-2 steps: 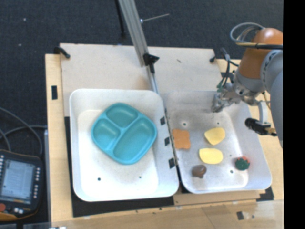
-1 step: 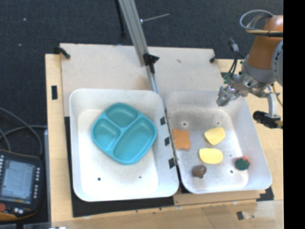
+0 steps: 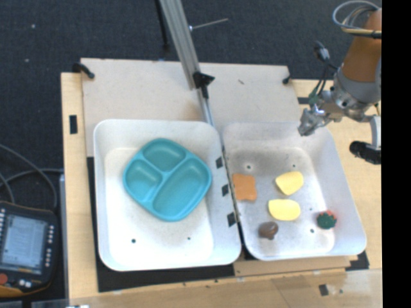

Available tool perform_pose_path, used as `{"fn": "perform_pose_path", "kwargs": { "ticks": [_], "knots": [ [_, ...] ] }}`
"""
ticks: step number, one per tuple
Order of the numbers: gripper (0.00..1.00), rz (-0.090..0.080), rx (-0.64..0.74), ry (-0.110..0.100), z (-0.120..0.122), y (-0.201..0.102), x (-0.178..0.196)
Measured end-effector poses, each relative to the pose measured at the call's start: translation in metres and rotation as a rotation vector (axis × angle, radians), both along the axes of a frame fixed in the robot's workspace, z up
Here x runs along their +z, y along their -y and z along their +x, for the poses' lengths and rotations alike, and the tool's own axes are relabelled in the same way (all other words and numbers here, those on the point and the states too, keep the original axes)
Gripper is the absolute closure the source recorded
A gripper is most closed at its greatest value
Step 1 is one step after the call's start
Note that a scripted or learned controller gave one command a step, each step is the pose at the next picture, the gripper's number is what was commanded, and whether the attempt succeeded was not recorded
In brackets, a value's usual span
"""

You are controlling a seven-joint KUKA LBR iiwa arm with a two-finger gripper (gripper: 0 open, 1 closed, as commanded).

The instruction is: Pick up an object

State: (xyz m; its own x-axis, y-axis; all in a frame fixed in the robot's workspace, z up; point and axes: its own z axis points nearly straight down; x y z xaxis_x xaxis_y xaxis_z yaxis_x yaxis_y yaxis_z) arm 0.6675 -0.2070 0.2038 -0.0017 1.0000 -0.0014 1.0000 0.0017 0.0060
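The right bin [image 3: 321, 147] holds several small objects: an orange square piece [image 3: 244, 187], two yellow pieces [image 3: 289, 183] [image 3: 283, 209], a brown lump [image 3: 268, 230] and a small green and red item [image 3: 327, 220]. My gripper [image 3: 309, 124] hangs over the far right rim of this bin, above and behind the objects and apart from all of them. Nothing shows between its fingers. The arm with its orange band [image 3: 363, 50] enters from the upper right.
The left bin [image 3: 109, 140] holds a teal divided tray [image 3: 168, 178]. A slanted metal rail [image 3: 181, 34] runs from the top down to the gap between the bins. A control pendant [image 3: 22, 242] lies at the lower left.
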Motion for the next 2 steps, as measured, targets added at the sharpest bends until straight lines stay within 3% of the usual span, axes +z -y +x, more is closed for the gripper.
{"fn": "perform_pose_path", "kwargs": {
  "ticks": [2],
  "knots": [
    [1.0,0.003,0.005,-0.005,-0.043,-0.096,0.031]
  ]
}}
